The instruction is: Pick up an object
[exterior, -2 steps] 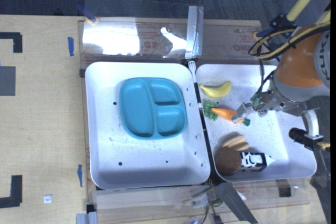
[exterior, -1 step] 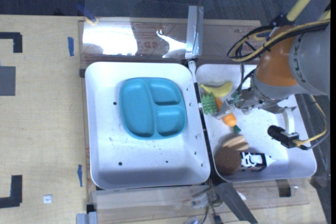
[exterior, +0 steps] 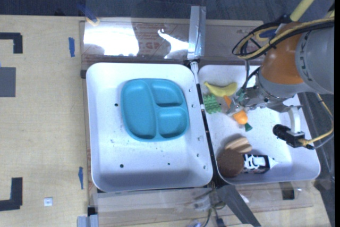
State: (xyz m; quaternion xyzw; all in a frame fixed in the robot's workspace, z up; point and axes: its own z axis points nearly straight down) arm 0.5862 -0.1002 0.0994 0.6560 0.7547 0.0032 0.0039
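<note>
Camera view: gripper (exterior: 240, 102) low in right bin (exterior: 303, 167), right of centre frame; grip state cannot be told. Orange piece (exterior: 241, 117) just below it, banana (exterior: 221, 88) and green item (exterior: 212, 105) beside. Blue tray (exterior: 154, 108) in left bin (exterior: 101, 130).

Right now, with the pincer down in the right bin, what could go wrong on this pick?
1. The pincer sits among a tight cluster: banana, green toy and orange piece. It may knock or catch the wrong one.
2. That cluster lies close to the divider between the bins, so a nudged item could wedge against it.
</note>
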